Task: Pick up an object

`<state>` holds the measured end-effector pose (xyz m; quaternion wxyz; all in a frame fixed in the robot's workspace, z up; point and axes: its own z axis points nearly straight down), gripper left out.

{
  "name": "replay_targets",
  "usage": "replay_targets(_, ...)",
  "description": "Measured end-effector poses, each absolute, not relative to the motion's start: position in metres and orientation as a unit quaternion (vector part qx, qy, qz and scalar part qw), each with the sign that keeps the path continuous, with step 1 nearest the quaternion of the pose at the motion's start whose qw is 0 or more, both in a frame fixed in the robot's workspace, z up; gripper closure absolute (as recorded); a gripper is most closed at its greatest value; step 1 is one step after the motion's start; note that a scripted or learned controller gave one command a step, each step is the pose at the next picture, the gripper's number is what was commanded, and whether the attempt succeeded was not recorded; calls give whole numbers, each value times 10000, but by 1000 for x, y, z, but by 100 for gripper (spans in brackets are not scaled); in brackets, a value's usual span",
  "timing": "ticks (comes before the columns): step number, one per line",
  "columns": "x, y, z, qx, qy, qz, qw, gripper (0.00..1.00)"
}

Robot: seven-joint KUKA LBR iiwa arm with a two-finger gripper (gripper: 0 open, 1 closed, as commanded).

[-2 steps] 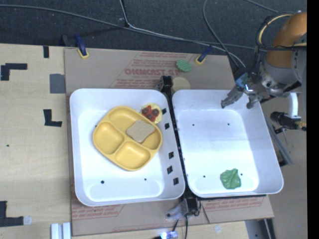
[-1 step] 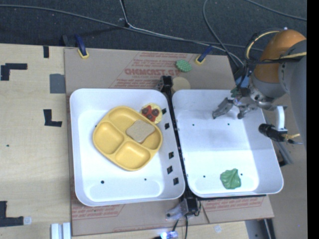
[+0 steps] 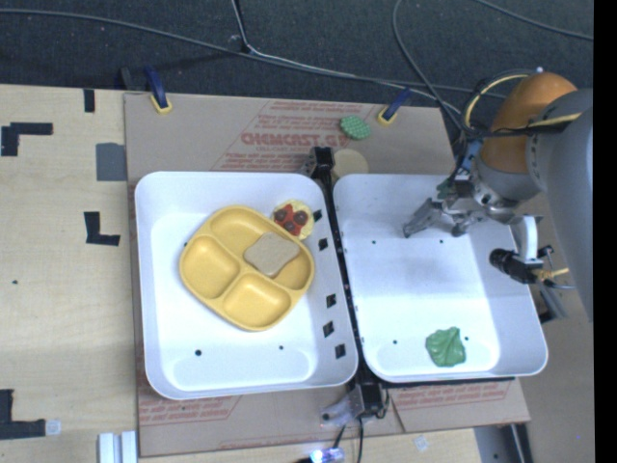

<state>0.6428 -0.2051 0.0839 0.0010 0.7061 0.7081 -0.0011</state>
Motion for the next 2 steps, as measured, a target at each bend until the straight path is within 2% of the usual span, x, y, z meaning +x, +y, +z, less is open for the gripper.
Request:
replay_targets(1, 644, -205, 97, 7057, 7085, -2, 36, 100)
replay_targets(2, 643, -212, 158, 7065, 7077, 11, 23, 100)
